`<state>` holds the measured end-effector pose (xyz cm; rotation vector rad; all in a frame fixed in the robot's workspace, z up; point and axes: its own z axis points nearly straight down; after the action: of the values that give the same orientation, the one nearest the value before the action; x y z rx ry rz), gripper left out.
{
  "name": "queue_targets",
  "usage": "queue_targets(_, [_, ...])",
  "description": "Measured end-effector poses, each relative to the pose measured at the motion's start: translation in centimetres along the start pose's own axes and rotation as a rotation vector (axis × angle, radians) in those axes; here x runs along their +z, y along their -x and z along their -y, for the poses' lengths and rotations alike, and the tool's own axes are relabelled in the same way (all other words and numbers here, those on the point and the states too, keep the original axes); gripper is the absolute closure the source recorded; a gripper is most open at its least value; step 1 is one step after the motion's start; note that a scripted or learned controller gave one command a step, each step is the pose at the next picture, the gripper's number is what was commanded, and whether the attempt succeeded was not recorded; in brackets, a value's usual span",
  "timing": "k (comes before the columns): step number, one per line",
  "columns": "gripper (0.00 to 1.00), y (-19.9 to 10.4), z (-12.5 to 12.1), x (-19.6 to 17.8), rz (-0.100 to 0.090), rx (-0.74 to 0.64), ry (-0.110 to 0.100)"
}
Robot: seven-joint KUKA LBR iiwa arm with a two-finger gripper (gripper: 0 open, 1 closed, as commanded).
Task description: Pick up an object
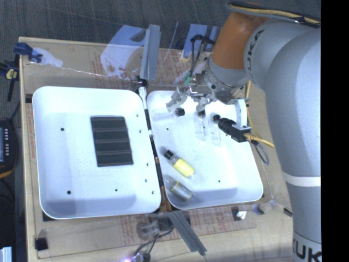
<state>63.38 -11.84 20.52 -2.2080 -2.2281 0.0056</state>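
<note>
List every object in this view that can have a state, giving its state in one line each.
Gripper: open, holding nothing, over the right bin's far end.
Yellow bottle: lying on its side in right bin.
Silver object: lying at right bin's near edge.
Black ribbed tray: flat in left bin.

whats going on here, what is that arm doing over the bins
A grey KUKA arm reaches in from the right, its gripper over the far end of the right bin. Nothing shows between its fingers. Nearer the front of that bin lie a small yellow bottle and a silvery object by the front wall, both untouched. In the left bin lies a dark ridged block. No pick has been made yet.
</note>
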Motion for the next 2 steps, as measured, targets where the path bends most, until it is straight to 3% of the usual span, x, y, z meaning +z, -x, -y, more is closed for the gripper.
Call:
queue_targets(1, [0.0,2.3,6.7,11.6,0.0,-0.073,0.0])
queue_targets(2, [0.0,1.9,13.6,11.5,0.0,-0.105,0.002])
